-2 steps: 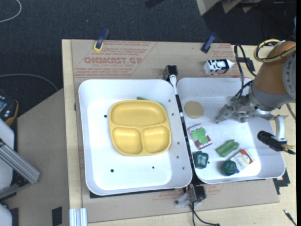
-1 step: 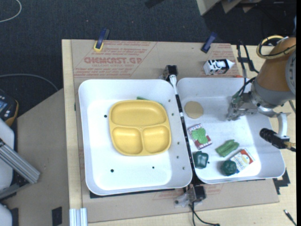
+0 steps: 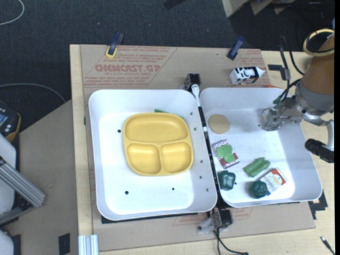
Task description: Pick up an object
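The hand point(image 3: 272, 118) hangs over bare floor of the right bin point(image 3: 244, 102) — grip state unclear — so closing here likely misses the tan disc point(image 3: 219, 124).

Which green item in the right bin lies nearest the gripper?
The long light-green piece, lying slanted; the darker green items sit farther from the gripper.

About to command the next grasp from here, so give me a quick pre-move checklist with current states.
1. Gripper over the right white bin: ok.
2. Gripper carrying nothing: cannot tell.
3. Round tan disc lying apart from its neighbours: ok.
4. Light green oblong piece free of other things: ok.
5. Dark green lump free of the red-and-white packet: not ok, touching.
6. Yellow divided tray lies in the left white bin: ok.
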You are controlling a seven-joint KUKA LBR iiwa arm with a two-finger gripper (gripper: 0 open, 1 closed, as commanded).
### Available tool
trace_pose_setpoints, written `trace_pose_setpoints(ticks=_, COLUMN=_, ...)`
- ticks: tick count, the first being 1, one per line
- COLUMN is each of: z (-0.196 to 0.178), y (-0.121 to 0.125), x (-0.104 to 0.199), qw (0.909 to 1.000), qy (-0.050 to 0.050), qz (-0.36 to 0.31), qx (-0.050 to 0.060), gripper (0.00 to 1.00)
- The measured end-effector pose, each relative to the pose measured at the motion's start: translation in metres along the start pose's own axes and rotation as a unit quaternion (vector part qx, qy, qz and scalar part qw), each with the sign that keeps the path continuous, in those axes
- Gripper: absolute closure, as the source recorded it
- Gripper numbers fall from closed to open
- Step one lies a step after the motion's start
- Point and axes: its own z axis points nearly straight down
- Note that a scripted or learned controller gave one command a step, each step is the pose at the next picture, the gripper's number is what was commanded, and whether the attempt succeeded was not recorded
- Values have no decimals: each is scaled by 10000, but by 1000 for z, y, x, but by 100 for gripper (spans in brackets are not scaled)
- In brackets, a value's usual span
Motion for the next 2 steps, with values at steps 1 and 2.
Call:
trace_pose_setpoints(ticks=1, z=-53, y=1, x=-11, qw=10000, qy=-6, qz=-5, qx=-12, gripper=100)
trace_pose_setpoints(ticks=2, z=-85, y=2, x=-11, qw=10000, qy=-1, qz=-10, qx=-5, gripper=100)
